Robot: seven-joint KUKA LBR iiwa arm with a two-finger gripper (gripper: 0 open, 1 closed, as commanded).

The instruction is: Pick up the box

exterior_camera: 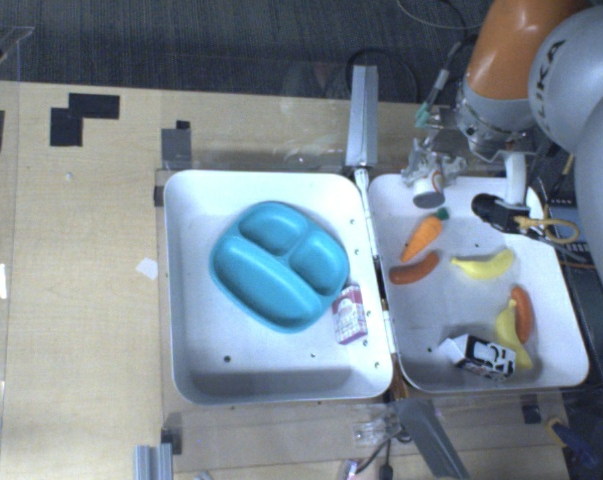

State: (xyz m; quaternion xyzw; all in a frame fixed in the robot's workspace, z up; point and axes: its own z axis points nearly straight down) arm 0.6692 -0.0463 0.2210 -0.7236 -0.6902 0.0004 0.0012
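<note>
A small pink and white box [350, 313] lies in the left bin [191, 268], against its right wall and just beside the blue plate. A black and white box [486, 356] lies at the front of the right bin [571, 353], next to a banana. My gripper [427, 188] hangs over the back left corner of the right bin, just above the leafy end of a carrot [423, 235]. It is far from both boxes and nothing shows in it.
A blue divided plate [279, 264] fills the middle of the left bin. The right bin also holds a red chili [414, 269], a banana [484, 264], and a second banana [508, 330] with a red sausage [523, 311] on it.
</note>
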